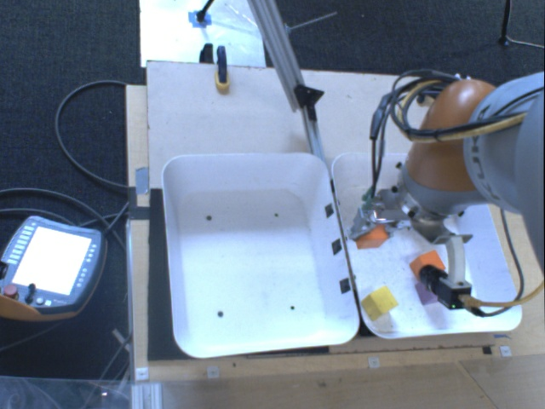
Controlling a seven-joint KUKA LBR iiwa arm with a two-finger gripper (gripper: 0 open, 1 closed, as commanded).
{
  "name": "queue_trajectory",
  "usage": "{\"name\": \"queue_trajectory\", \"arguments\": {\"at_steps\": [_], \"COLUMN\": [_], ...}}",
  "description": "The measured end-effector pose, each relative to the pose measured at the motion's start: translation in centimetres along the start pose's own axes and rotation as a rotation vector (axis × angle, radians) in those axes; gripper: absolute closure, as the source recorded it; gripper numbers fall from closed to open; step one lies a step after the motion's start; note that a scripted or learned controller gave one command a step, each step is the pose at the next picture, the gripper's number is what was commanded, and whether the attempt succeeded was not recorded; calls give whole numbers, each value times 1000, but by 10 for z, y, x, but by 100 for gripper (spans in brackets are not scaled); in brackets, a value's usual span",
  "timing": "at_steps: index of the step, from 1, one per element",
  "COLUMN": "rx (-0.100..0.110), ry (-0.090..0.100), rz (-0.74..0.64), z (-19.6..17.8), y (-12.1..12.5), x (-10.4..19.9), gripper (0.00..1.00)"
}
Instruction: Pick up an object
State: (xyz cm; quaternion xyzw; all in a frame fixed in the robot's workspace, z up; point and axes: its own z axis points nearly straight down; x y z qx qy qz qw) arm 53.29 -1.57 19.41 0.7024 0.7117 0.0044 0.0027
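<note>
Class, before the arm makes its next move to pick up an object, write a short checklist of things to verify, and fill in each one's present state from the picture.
1. Gripper is over the right bin: ok.
2. A target lies at the gripper: ok, an orange block sits just under it.
3. Block is between the fingers: cannot tell.
4. Other objects stay apart from the target: ok, yellow block and second orange block lie apart.
5. Purple object fully visible: not ok, partly hidden.
</note>
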Motion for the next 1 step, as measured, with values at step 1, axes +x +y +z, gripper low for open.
{"name": "queue_trajectory", "arguments": {"at_steps": [1], "rx": [5], "ry": [-3], "rz": [1], "z": [-7], "y": [-1], "x": [-4], "gripper": [100]}}
